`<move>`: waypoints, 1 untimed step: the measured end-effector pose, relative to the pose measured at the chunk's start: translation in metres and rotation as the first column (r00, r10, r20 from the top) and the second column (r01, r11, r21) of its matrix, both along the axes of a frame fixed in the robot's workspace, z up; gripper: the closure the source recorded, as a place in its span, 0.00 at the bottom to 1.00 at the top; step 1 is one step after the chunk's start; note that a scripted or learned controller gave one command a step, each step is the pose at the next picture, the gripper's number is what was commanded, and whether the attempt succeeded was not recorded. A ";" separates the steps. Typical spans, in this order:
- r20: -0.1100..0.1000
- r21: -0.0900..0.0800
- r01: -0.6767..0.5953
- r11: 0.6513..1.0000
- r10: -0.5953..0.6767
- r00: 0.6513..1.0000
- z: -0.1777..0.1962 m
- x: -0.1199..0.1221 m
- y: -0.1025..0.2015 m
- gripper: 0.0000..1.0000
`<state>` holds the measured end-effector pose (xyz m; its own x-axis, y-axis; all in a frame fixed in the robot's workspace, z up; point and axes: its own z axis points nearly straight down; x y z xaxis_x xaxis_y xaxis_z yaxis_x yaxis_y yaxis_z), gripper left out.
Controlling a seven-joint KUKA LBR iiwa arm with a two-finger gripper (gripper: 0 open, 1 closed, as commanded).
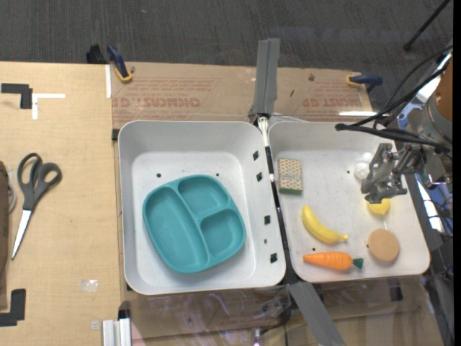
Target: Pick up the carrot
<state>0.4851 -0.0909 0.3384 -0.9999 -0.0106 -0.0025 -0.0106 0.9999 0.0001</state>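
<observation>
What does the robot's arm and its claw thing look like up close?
The gripper is a small grey metal assembly with thin fingers pointing down. Behind it, at the picture's right edge, a bit of the arm shows an orange band. Several black cables loop toward it.

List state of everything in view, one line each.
carrot: lying flat in right bin, near front wall, not gripped
banana: lying flat, just above carrot
gripper: low over a small yellow item, finger state unclear
sponge: flat, near the divider
round tan item: resting in right bin
teal tray: upright in left bin
scissors: closed, on bench
</observation>
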 end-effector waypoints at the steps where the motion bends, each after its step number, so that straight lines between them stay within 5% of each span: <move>1: 0.002 -0.001 0.109 0.994 -0.109 0.994 0.063 -0.005 -0.001 1.00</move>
